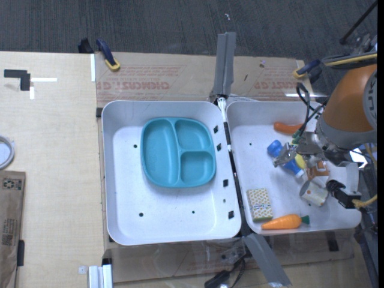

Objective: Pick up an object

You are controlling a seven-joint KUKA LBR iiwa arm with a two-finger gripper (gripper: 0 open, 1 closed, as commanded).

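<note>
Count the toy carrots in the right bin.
2. One carrot lies at the near edge of the right bin, beside a sponge; another carrot lies near the far wall. The arm may hide more.

Arm (351,104) reaching from right, gripper (287,156) lowered

The light is bright and even, coming from above. The white bins (114,161) shine a little, with soft shadows along their walls. The picture is mostly sharp; around the gripper (287,155) details look slightly blurred.
</note>
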